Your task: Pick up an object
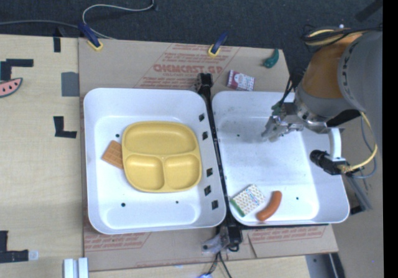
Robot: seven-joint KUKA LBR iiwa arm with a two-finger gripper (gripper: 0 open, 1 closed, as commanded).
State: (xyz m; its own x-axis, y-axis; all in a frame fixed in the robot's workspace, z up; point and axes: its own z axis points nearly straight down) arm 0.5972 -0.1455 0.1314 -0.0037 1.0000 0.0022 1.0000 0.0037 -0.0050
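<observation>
Across the left bin (99,208), a shallow white plastic tray, lies a yellow plastic plate with 3 compartments (163,155), and a thin tan cracker-like square (112,154) pokes out from under the plate's left edge, touching it. Just beyond the black clips of the divider (209,146) between the 2 bins, the right white bin (311,208) carries its things near its front wall: a small flat packet with a green and white pattern (248,199) near the front left corner, and just to its right an orange-red toy sausage (269,206), close to the packet, though whether they touch is hard to tell. The sausage looks like the likeliest thing to pick; its long axis runs on a diagonal, from the lower left end by the front wall up to the right end, which points toward the bin's far right side. Further right and toward the back of that bin, the two-finger gripper (274,129) hangs over bare floor, well apart from both packet and sausage; whether its jaws stand apart or together I cannot tell at this size, and nothing is visibly between them. By that reading the pick is not yet done: the approach, the closing and the lift are all left
</observation>
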